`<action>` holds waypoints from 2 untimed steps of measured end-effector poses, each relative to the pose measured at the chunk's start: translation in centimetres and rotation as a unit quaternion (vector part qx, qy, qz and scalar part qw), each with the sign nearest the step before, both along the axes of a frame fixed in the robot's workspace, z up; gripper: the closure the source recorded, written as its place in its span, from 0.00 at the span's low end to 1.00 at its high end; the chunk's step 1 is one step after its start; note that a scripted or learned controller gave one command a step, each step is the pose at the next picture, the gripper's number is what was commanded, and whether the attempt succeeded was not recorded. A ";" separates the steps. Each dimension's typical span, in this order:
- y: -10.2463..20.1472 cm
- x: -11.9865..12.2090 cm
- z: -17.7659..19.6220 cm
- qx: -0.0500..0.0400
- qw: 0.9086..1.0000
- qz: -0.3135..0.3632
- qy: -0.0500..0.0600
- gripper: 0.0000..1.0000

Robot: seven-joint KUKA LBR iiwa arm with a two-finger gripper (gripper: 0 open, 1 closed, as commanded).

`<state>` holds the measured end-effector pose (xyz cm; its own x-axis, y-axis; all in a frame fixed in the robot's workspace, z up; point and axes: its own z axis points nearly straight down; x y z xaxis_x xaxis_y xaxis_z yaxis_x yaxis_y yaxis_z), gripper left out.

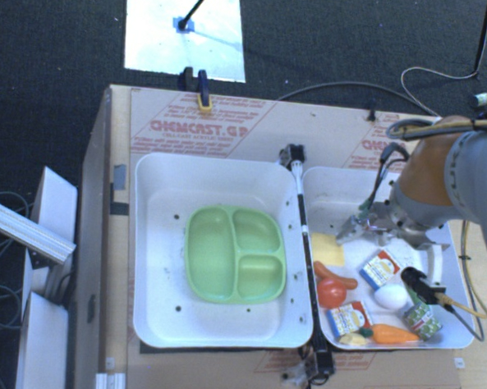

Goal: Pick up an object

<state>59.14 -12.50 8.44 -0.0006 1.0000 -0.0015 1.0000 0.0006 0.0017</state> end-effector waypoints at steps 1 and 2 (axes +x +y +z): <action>0.1 -4.7 0.0 0.001 1.000 0.000 0.000 0.00; 0.5 -1.1 0.0 0.001 1.000 0.002 0.000 0.00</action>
